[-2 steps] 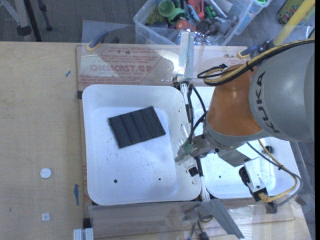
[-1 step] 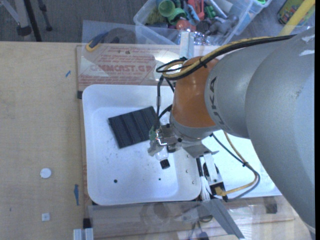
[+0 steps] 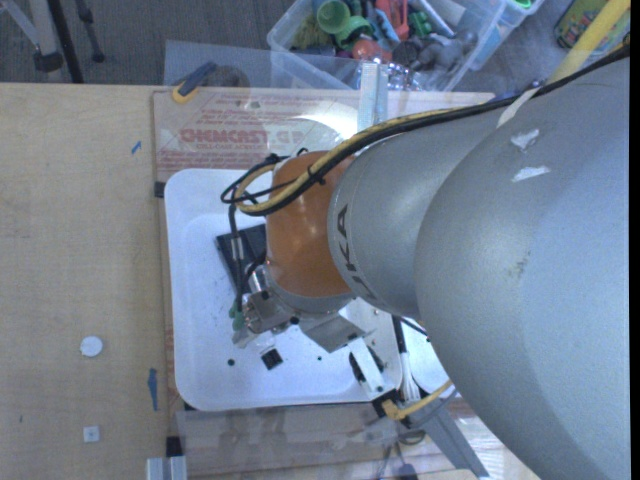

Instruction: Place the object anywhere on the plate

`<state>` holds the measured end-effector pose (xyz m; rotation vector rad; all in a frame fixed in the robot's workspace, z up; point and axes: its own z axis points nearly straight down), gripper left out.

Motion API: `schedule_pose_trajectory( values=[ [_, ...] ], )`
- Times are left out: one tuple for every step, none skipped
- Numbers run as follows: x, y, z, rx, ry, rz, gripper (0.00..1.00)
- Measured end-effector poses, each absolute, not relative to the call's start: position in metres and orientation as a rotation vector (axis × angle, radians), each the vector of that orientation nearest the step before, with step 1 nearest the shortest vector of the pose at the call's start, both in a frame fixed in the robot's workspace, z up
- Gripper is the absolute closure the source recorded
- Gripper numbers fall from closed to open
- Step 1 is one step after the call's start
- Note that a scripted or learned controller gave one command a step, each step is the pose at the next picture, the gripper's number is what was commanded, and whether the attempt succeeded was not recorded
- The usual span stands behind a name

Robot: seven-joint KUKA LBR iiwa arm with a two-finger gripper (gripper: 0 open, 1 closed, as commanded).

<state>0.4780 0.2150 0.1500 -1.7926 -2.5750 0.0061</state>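
Arm [image 3: 470,218] bulk covers most of the right and centre of my frame, grey with the orange band [image 3: 300,228] sitting over the middle of the white bin [image 3: 195,298]. Below that band, the jaws [image 3: 250,333] hang low over the bin floor at lower centre; I cannot tell how they stand. Just beside them I see something small and green [image 3: 236,313], too hidden to name. A small dark piece [image 3: 270,359] lies on the bin floor nearby. The wooden worktop [image 3: 70,228] fills the left, and a clear tub of toys [image 3: 400,18] sits at the top.
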Motion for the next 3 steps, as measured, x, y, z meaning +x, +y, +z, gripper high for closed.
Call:
schedule_pose_trajectory(
  values=[
    [0.489,0.178,0.089,-2.034,-2.384,-0.007,1.0],
    [0.48,0.129,0.091,-2.243,-2.196,-0.005,1.0],
    [0.484,0.225,0.09,-1.826,-2.569,-0.022,1.0]
  ],
)
